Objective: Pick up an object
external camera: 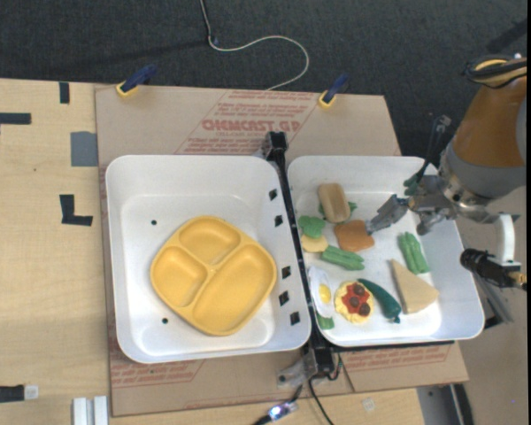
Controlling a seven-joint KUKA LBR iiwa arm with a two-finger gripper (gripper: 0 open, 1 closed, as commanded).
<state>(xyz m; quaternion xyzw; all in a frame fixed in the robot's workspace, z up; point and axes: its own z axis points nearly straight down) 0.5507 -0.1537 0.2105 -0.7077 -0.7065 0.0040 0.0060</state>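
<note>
White right bin point(460, 321) — green bean point(413, 252) lengthwise, upper-left to lower-right, beside gripper point(409, 216).

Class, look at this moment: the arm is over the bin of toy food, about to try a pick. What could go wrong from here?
1. The toy food lies crowded in the right bin; the gripper may well nudge a neighbour or catch two pieces.
2. The green bean and cheese wedge lie close together, so one could shift as the other is taken.
3. Flat pieces like the fried egg may slip out.

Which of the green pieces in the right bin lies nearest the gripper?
The short green pod just below the gripper. The other green pieces lie further left, toward the divider.
</note>
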